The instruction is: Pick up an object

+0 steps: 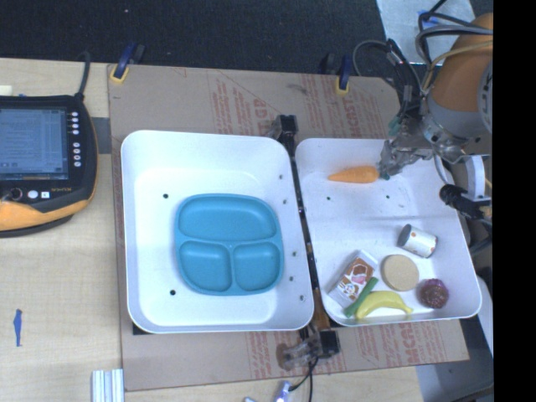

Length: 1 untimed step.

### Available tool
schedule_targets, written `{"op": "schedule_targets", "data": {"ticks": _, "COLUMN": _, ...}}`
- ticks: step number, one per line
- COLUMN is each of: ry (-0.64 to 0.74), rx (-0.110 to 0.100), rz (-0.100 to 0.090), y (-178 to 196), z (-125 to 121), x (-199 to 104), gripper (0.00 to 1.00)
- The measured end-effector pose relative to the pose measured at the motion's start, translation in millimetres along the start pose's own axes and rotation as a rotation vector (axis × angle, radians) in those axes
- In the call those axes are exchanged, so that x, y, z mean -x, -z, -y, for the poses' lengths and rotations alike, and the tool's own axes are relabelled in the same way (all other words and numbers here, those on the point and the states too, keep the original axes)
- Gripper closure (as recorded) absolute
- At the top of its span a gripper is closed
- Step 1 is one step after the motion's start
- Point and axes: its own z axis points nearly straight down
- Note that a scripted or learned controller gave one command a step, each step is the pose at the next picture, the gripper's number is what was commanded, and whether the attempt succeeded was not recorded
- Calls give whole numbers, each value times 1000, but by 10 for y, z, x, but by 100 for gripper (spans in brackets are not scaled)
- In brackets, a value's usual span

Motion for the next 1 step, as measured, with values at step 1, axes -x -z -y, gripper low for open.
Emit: {"op": "schedule_targets", "data": {"ticks": 1, "ry": -2, "rx": 4, "rz": -2, "y": 214, "z": -101, "x": -526, "gripper": 100}}
